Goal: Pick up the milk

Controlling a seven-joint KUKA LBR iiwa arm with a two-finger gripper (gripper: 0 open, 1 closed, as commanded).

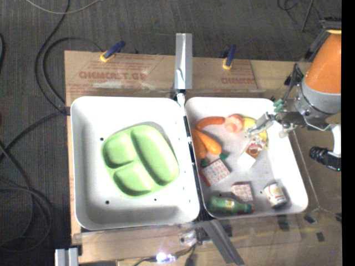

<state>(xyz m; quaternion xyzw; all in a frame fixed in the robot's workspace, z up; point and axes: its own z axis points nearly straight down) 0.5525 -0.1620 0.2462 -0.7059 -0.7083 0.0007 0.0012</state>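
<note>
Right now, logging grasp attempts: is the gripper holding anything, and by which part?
Cannot be told: the gripper sits above a small carton in the right bin.

Tray (138, 160) in L bin (83, 148)

Two white bins (83, 148) sit on the desk (77, 65). One green tray (140, 159) lies in the left bin. The right bin holds two carrots (208, 142), one green bottle (228, 205), two small cartons (215, 172), one can (275, 194). Two clamps (112, 50) grip the desk's far edge.
</note>
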